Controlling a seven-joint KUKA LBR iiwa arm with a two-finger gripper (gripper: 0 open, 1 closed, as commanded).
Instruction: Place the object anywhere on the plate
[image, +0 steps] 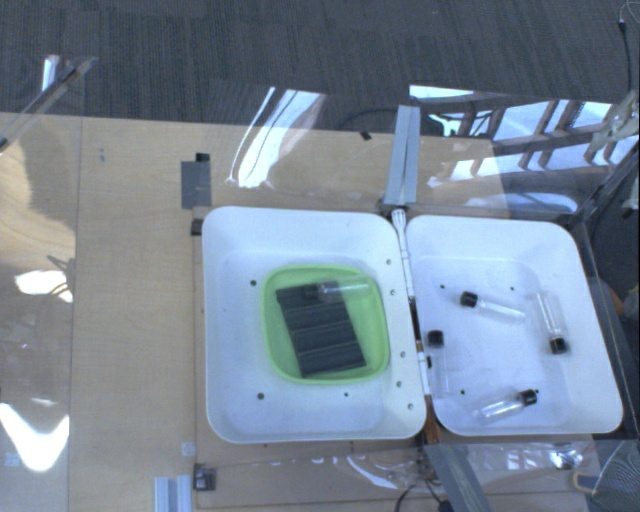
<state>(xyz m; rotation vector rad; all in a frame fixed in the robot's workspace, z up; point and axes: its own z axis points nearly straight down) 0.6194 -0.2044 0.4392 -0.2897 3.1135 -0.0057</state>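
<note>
Bench (120, 300) of pale wood, small grey bracket (195, 183) near upper corner of left bin (230, 400). Green plate (275, 350) lies in middle of left bin. Dark ribbed block (320, 335) lies on plate, slightly turned. Clear tube (343, 290) rests on plate at upper edge, touching top end of block. Right bin (590, 400) holds three clear vials with black caps: one upper left (482, 303), one at right (551, 325), one low (510, 403); small black cap (435, 338) near left wall. Claw state: cannot tell
</note>
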